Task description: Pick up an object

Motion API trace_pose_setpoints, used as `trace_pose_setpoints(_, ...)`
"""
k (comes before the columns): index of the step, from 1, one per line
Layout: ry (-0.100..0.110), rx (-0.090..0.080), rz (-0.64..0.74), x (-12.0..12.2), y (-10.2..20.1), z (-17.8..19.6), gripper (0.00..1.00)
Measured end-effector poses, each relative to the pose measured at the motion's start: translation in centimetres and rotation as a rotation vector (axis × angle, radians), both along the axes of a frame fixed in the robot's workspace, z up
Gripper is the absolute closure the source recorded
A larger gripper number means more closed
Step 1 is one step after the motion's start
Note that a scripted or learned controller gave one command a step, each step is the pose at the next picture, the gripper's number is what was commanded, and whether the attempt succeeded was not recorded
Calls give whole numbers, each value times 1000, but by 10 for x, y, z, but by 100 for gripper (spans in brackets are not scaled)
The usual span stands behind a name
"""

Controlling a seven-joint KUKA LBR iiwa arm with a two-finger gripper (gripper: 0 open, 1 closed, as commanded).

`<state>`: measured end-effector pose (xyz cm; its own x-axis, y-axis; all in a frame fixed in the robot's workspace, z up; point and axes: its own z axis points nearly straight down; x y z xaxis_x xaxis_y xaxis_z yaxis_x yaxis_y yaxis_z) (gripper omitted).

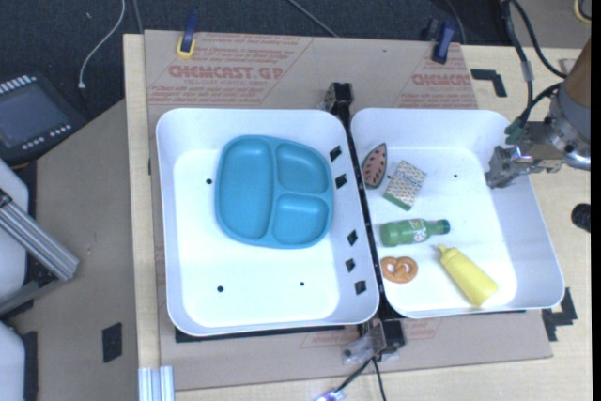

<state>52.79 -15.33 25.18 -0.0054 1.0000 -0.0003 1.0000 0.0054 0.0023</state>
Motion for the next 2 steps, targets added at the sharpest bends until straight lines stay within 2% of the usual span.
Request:
trace_pose_setpoints(1,0,2,1,13,53,4,100)
trace_pose_setpoints(2,1,1,0,32,96,-10,100)
